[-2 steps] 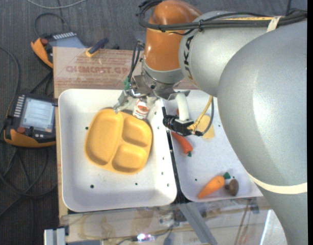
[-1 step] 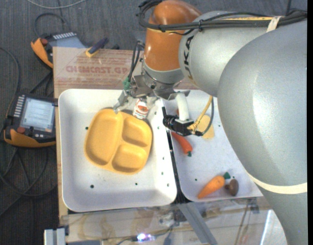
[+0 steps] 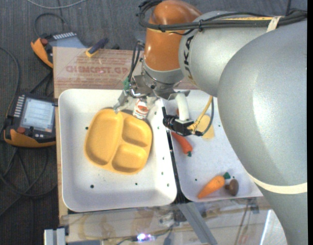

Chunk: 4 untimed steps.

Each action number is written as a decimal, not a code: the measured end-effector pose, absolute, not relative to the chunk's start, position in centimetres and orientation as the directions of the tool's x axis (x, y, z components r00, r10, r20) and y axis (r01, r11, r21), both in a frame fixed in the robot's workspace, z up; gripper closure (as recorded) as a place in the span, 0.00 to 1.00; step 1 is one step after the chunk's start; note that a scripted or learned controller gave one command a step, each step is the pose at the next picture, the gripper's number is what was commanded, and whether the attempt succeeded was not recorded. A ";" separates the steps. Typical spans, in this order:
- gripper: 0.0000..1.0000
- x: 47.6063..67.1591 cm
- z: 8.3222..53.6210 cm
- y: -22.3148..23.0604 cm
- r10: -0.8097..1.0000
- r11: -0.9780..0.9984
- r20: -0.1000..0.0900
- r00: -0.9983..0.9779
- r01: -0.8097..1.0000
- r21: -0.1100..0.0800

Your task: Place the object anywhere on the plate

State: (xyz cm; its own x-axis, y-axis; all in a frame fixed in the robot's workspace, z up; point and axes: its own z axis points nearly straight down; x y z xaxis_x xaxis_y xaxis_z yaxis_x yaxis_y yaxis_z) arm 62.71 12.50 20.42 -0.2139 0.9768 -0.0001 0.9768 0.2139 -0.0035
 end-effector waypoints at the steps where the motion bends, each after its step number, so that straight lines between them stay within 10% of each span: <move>1: 0.00 62.7 20.4 12.5 0.977 0.214 0.000 -0.214 0.977 -0.003; 4: 0.00 62.7 20.4 12.5 0.977 0.214 0.000 -0.214 0.977 -0.003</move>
